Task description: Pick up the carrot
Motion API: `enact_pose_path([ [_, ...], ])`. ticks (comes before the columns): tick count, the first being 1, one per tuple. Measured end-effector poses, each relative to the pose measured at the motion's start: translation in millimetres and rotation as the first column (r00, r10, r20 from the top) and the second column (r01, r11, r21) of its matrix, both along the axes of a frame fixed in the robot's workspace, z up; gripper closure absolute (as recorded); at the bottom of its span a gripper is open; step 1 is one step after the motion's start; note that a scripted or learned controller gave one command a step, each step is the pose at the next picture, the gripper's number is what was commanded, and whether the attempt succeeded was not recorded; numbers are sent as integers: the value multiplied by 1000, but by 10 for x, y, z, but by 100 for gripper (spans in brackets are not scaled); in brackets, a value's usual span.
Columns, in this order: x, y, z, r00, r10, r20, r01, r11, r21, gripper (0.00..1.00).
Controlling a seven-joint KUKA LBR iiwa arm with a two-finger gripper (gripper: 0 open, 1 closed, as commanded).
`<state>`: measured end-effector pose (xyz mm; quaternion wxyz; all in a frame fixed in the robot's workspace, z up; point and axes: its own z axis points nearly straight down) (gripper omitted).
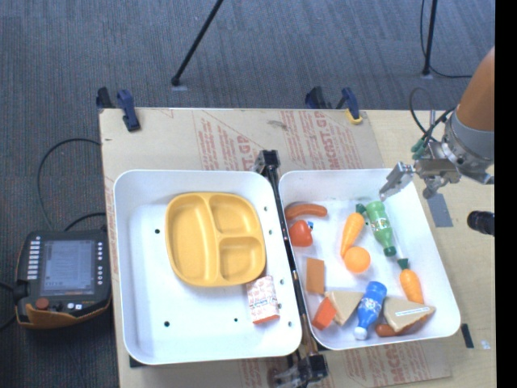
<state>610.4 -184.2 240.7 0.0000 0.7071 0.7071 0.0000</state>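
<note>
One carrot (351,233) lies lower left of my gripper (414,181), tilted near upright. I see its fingers spread, grasping nothing.

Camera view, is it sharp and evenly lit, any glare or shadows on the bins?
Camera view: light is even and soft, with no harsh glare on the white bins; the carrot casts only a faint shadow; the tool at the right looks slightly soft.

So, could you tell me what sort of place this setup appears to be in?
Most likely a robotics lab test bench, not a kitchen. A board is clamped at its edge, two white bins hold toy food such as a carrot, and a teach pendant lies on the carpet beside tripod legs.
</note>
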Motion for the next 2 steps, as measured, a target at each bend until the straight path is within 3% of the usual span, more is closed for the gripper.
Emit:
enact_pose_path([
  [1,-59,343,-1537,1000,-19,-3,19,1000,2,0],
  [2,-55,334,-1433,1000,-22,-2,22,1000,2,100],
])
